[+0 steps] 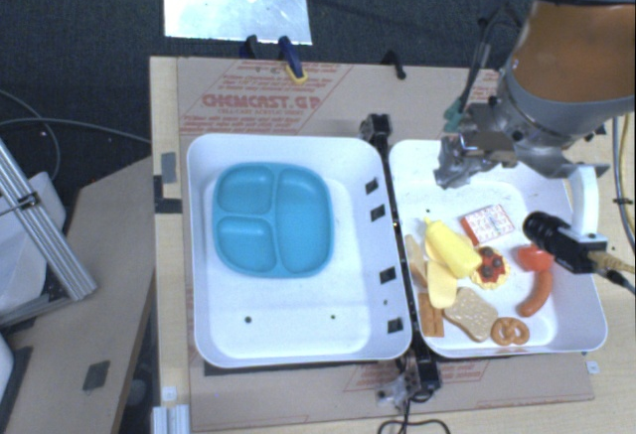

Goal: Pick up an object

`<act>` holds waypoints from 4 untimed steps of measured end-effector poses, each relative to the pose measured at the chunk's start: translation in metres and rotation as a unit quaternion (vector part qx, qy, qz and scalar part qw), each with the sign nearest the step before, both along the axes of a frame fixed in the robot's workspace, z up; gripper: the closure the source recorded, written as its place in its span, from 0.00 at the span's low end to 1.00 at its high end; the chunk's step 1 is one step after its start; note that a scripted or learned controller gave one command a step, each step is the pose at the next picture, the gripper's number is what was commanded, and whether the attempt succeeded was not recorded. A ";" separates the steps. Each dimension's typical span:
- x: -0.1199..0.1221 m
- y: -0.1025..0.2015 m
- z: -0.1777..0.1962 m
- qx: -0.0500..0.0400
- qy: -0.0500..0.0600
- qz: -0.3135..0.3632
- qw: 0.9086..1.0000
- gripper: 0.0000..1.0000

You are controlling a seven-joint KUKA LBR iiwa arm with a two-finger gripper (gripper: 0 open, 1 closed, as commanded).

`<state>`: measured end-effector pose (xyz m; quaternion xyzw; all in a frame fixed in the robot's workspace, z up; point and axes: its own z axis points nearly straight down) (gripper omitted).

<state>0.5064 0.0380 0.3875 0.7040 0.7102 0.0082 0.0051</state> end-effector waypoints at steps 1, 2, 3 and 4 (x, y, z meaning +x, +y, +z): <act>-0.020 0.063 0.060 0.000 0.005 0.002 1.000 1.00; -0.022 0.144 -0.060 -0.003 0.014 0.002 1.000 1.00; -0.021 0.152 -0.129 -0.003 0.013 -0.004 1.000 1.00; 0.061 0.190 0.057 0.002 -0.002 -0.001 1.000 1.00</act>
